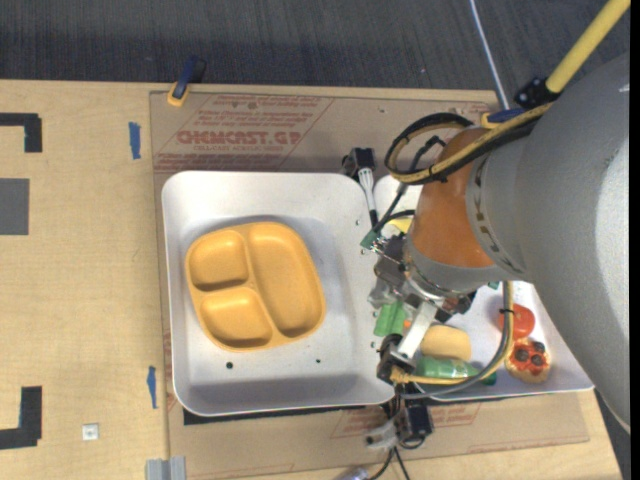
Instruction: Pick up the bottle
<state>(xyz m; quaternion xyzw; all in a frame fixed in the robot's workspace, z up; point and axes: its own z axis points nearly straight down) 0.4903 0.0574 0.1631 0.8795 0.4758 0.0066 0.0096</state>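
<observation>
You would have found the gripper (405, 340) low in the right bin (562, 375), near its left wall, but whether it was released or clenched could not be told from above: the wrist and its cables covered the tips. Nothing showed clearly as grasped. Just beside it, toward the bin's near edge, lay what looked to be the green bottle (447, 370) on its side, partly crossed by a looping yellow cable (490, 363). A pale yellow object (448, 343) lay touching or just above the bottle, and a small green piece (388, 320) sat on the gripper's other side. By my reading, the step in hand was the descent onto the bottle, with the grasp not yet confirmed. The next move would have called for you to close squarely across the bottle's body without catching the yellow object. The grey arm (540, 198) hid much of the right bin, and a red and orange toy (527, 353) peeked out at its edge. The left bin (190, 208) held a yellow divided plate (255, 283), well apart on the worktop (80, 268).
</observation>
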